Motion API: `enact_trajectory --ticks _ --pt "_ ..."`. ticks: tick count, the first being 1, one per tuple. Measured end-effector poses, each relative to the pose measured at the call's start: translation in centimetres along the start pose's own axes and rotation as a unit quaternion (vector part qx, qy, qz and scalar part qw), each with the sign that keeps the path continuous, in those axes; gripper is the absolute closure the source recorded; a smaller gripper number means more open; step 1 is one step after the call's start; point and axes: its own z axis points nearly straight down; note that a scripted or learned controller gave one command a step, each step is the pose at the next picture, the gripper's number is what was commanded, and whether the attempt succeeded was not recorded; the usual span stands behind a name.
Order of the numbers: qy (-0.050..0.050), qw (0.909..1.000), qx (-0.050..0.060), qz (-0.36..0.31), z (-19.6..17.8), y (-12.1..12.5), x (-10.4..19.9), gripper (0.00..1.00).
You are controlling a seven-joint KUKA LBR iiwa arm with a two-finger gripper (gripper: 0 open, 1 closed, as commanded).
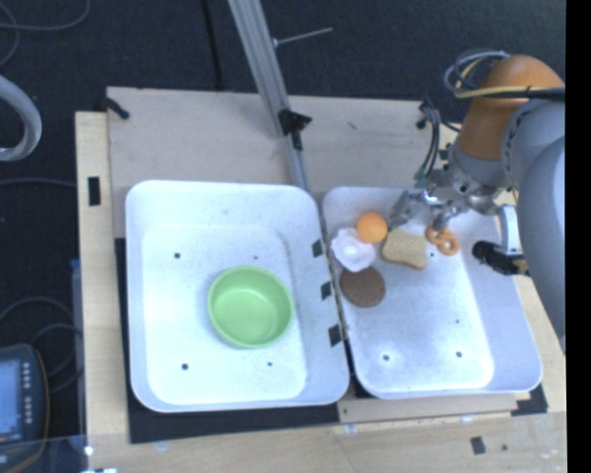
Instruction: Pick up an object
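My gripper (426, 208) sits over the far part of the right white bin (473, 363); jaw state too blurred to tell. Just beside it: tan rectangular sponge-like block (405, 249), orange ball (372, 227), small orange ring (441, 240). Left: crumpled white-pink thing (352, 251), brown disc (362, 287). Green bowl (249, 306) in left bin (167, 363). No legible writing.

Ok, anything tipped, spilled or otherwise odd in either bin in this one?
Nothing stands out. The green bowl sits upright in the left bin. The orange ball, tan sponge, brown disc and white lump cluster in the right bin's far corner, below the gripper.
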Motion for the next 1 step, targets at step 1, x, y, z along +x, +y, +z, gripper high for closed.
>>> enact_trajectory --ticks 1 --pt "-0.003 1.0 0.0 -0.003 -1.16 0.12 -0.07 1.0"
